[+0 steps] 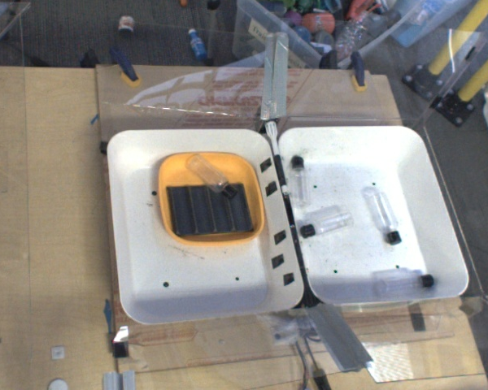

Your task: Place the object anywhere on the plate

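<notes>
An orange plate (175, 167) lies in the left white bin (138, 275). On it rest a black ribbed block (210, 210) and a clear plastic vial (206, 171) with a dark cap, the vial lying tilted at the plate's far edge. In the right bin (439, 218) lie several more clear vials with black caps: one (297, 177) near the divider, one (325, 222) in the middle, one (382, 212) to the right and one (403, 283) at the front.
A black-marked divider (278, 218) separates the two bins. A clear tub of colourful toys (325, 6) stands beyond the bench at the back. Clamps (128, 70) hold the bench's far edge.
</notes>
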